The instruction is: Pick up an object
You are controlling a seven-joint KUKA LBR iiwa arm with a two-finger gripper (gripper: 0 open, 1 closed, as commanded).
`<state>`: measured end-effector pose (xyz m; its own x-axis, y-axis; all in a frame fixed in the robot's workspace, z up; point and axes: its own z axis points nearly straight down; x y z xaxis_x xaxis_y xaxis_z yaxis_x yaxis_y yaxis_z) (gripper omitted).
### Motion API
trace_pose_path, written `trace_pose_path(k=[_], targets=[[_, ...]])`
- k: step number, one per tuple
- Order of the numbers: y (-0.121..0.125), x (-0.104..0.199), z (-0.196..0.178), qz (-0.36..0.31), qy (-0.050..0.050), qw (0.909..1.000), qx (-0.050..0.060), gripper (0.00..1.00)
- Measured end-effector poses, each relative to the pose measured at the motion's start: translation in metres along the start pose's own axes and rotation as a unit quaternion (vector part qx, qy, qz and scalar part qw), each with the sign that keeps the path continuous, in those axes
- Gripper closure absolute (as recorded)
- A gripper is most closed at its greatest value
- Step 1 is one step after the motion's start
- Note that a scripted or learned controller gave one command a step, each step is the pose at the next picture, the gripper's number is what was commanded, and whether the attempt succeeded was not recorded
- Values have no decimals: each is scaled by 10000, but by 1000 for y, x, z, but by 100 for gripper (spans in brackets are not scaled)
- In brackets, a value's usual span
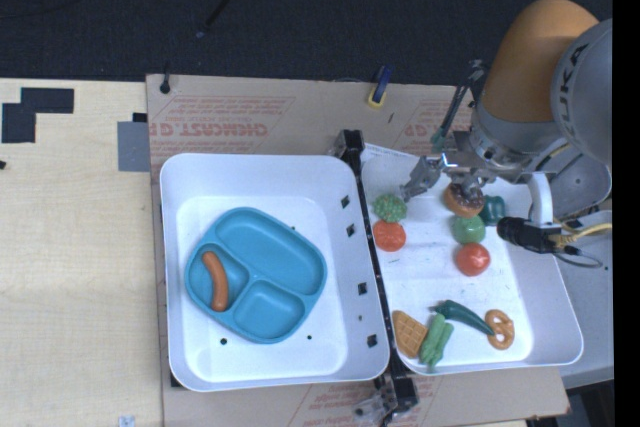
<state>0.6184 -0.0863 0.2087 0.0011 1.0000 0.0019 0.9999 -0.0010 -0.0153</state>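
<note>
My gripper (442, 183) hangs over the back of the right bin (545, 315), open, with nothing between its fingers. One grey finger (420, 180) points down-left toward a green broccoli (390, 208). The other finger stands just above a brown doughnut-like piece (463, 202). A teal piece (492, 209) lies right of the doughnut. Close in front are a green ball (467, 228), a red tomato (473, 259) and another red tomato (389, 236).
At the right bin's front lie a waffle (405, 328), a light green pod (435, 340), a dark green pepper (462, 313) and a pretzel (500, 328). The left bin (190, 185) holds a blue divided plate (275, 275) with an orange sausage (215, 279).
</note>
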Motion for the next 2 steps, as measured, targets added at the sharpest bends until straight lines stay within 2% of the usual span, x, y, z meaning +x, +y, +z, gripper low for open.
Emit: trace_pose_path(k=[1, 2], targets=[[3, 0, -8, -8, -8, 10000, -72, 0], [2, 5, 36, -7, -4, 10000, -41, 0]])
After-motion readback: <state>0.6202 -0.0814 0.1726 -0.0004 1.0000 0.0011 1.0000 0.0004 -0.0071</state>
